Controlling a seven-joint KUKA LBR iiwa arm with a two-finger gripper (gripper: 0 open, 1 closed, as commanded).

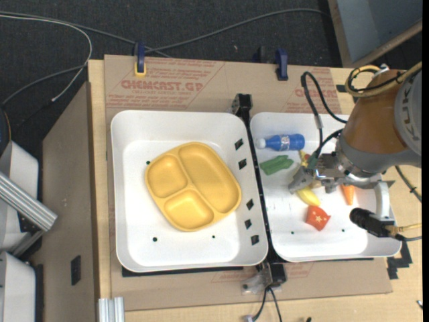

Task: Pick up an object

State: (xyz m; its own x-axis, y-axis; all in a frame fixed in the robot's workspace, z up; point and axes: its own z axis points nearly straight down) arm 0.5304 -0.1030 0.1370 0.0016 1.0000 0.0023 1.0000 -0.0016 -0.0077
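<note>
Jaws spread open just above the yellow banana (308, 196) in the right bin (288, 243).

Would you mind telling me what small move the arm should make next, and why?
Probably a short, straight descent: the gripper hangs in the right bin just above the yellow object, which lies apart from the red block and the green piece.

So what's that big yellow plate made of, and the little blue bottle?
The yellow plate looks like molded plastic: one even color, soft rounded dividers between three compartments, a dull sheen. The blue bottle also seems to be plastic, smooth with a white label and a white cap, though it is too small here to be sure.
</note>
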